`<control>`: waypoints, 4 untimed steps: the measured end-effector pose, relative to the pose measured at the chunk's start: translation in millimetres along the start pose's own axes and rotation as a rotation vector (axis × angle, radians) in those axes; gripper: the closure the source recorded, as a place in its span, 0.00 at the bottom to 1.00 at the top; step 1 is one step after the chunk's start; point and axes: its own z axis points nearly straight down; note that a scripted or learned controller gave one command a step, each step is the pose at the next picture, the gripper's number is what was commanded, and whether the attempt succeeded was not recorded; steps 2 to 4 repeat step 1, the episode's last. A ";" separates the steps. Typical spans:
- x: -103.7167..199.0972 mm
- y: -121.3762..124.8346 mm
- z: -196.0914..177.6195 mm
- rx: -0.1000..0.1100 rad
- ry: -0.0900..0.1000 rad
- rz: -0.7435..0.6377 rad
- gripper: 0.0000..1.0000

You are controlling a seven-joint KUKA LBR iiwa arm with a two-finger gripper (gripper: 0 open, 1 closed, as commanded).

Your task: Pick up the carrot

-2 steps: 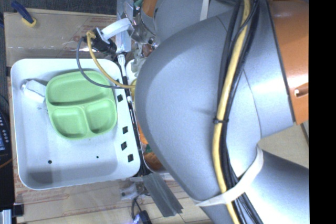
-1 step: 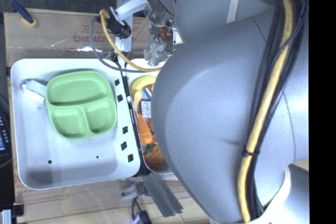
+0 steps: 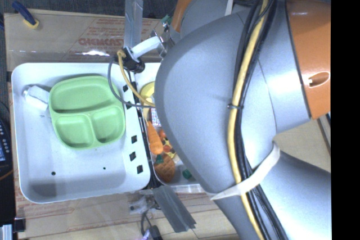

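The carrot (image 3: 153, 137) is a thin orange stick lying in the right bin (image 3: 147, 121), close to that bin's left wall. Most of that bin is hidden under the big grey arm (image 3: 225, 104), which covers the middle and right of the view. The gripper is hidden beneath the arm's body. Around the carrot I see small colourful items, among them a yellow round thing (image 3: 147, 93) above it and an orange-brown item (image 3: 164, 167) below it.
The left bin (image 3: 34, 177) holds a green three-compartment plate (image 3: 87, 111) and a white utensil (image 3: 35, 94) at its upper left. Cables (image 3: 126, 73) loop over the divider between the bins. A blue-and-yellow clamp (image 3: 25, 14) sits on the cardboard backing.
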 end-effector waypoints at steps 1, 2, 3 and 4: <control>20.1 -14.1 -35.8 -0.002 0.008 0.010 1.00; 20.1 -14.1 -35.8 -0.002 0.008 0.010 1.00; 20.1 -14.1 -35.8 -0.002 0.008 0.010 1.00; 20.1 -14.1 -35.8 -0.002 0.008 0.010 1.00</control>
